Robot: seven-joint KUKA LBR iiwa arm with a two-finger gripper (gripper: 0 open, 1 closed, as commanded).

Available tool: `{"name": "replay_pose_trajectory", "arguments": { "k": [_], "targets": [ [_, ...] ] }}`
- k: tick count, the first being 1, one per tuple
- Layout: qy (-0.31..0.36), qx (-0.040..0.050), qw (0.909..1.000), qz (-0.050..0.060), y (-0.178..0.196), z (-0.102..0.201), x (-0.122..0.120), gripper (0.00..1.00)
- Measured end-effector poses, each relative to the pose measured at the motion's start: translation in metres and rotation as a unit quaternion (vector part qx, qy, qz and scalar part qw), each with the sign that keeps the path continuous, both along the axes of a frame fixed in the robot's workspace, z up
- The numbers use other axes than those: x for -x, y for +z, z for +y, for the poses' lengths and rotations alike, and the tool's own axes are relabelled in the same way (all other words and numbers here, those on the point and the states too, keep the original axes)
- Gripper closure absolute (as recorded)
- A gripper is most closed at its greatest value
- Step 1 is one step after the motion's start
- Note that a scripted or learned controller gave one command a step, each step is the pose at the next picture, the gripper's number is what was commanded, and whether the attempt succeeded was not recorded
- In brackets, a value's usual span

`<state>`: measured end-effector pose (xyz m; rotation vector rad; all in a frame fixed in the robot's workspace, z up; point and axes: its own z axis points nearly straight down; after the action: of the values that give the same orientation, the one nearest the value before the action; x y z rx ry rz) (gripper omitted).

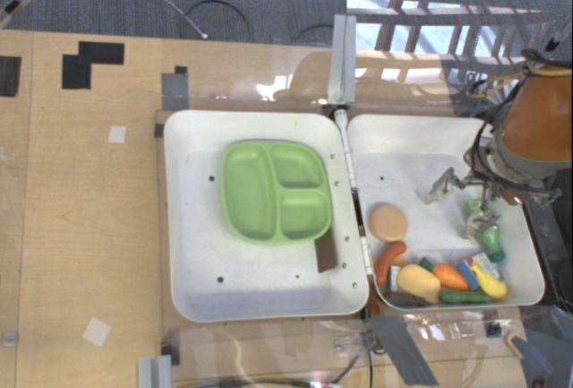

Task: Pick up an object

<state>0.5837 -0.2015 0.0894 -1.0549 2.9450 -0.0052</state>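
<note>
On the wooden bench (81, 198), seen from above at a slant, two shallow white bins sit side by side, their inner rims touching. Black square markings show on the bench's far left edge.

Starting at the left: the left bin (192, 288) holds a light green divided plate (274, 191) with three compartments, lying flat near the bin's middle. Just beside the plate's lower right corner lies a small dark brown block (327, 253), close to the rim shared with the other bin.

Moving right: the right bin (403, 153) holds a cluster of toy foods crowded along its near edge. A round tan disc (389, 221) (perhaps a biscuit or bun, hard to tell) lies a little apart, toward the middle. Below it an orange-red carrot-like piece (388, 260) tilts down toward a yellow lemon-shaped piece (418, 280), and the two appear to touch. Further right sit a small orange piece (446, 272), a dark green pod-like piece (464, 295), and a yellow piece (489, 284), packed too tightly to separate cleanly.

At the far right, the arm (537, 122), grey with its orange band, reaches down over the right bin. Its gripper (461, 194) hangs low, with its metal fingers (439, 187) spread apart and nothing visibly between them. A small green object (490, 239) lies just beneath and beside the right finger; whether they touch cannot be told.
</note>
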Motion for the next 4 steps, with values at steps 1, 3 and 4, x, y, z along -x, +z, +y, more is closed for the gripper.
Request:
{"name": "replay_pose_trajectory", "arguments": {
  "k": [1, 3, 4],
  "targets": [
    [0.069, -0.0021, 0.9976, 0.001, 0.000, 0.004, -0.005, 0.00],
    [0.043, 0.0021, 0.9991, -0.001, 0.000, -0.004, 0.011, 0.00],
    [0.053, 0.0029, 0.9986, 0.000, 0.000, -0.001, 0.009, 0.00]
  ]
}}
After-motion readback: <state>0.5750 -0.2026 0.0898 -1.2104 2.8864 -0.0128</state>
